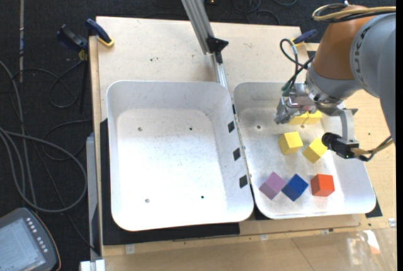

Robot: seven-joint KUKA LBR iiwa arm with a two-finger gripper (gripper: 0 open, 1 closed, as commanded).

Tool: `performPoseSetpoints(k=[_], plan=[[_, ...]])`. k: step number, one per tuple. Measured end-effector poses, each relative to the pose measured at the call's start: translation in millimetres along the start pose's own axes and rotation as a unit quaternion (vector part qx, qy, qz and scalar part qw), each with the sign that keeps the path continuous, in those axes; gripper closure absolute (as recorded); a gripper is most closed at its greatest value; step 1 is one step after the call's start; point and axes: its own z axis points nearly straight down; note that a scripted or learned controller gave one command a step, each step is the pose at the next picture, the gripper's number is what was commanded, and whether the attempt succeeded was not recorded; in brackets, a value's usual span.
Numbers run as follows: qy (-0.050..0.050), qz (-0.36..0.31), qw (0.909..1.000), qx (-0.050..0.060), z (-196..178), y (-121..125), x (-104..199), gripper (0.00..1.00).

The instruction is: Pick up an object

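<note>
My gripper (pixel 285 115) is down in the far part of the right bin (pixel 359 200). Just to its right a yellow block (pixel 308 117) is partly hidden by the wrist, and I cannot tell whether the two touch. Two more yellow cubes (pixel 291 142) (pixel 314 150) lie a little nearer the camera. Along the bin's near side a purple cube (pixel 272 185), a blue cube (pixel 295 187) and an orange-red cube (pixel 322 184) sit in a row.
The left bin (pixel 126 99) adjoins the right one along a shared raised rim. A slanted metal pole (pixel 192 2) rises from the bench behind the bins. A black attachment on a cable (pixel 337 145) hangs from the arm over the right bin's right side.
</note>
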Motion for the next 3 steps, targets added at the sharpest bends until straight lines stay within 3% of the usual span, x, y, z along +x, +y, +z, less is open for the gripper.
performPoseSetpoints(k=[1,2,3], plan=[[-0.001,0.0,1.0,-0.001,-62.7,2.1,-6.4,1.0],[0.0,0.0,1.0,0.001,-90.0,3.4,-6.6,1.0],[0.001,-0.003,1.0,0.002,-93.6,5.7,51.7,1.0]])
